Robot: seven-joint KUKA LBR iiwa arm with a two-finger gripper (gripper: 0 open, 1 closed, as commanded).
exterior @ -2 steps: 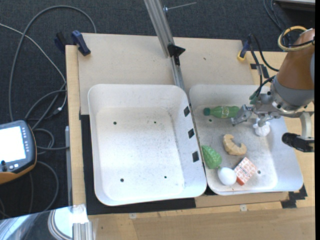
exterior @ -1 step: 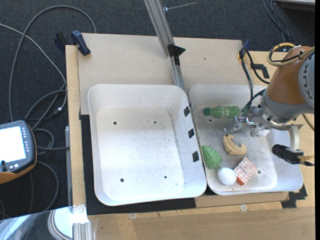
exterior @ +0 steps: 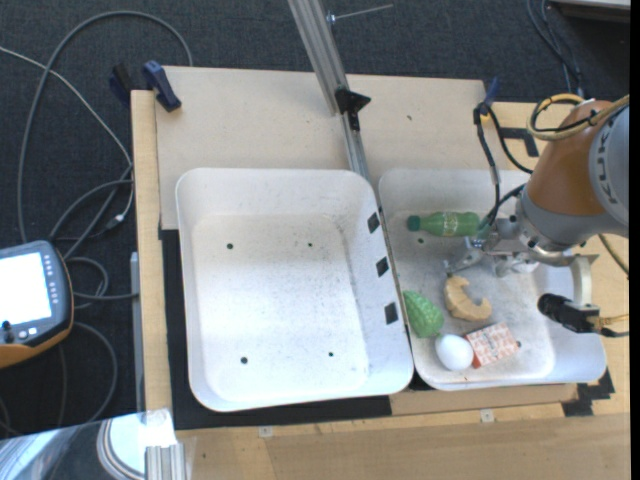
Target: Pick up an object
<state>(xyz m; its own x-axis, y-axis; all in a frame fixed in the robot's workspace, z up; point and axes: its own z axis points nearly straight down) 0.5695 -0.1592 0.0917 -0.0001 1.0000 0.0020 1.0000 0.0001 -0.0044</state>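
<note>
- The left bin [exterior: 270,288] gives me nothing to lift; its floor is bare and its walls are shallow, so it is open room if I need to swing through.
- The green soft-looking piece [exterior: 424,312] sits at about 8 o'clock in the right bin [exterior: 425,190], close to the wall shared with the other bin. I judge it light and squashy, awkward to straddle so near that wall.
- The green bottle [exterior: 445,224] lies on its side at 11 o'clock. Probably light, stiff and slick, so I would pinch across its body, not along it.
- The white egg-shaped thing [exterior: 455,352] at 6 o'clock looks smooth and likely to roll; it lies just beside the red-patterned packet [exterior: 492,345], flat and hard to get under.
- The tan curved piece [exterior: 466,297] sits mid-bin with room around it, my best candidate.
- My gripper [exterior: 490,259] hangs just above that piece at its 1 o'clock; I cannot tell how the hand is set.
</note>
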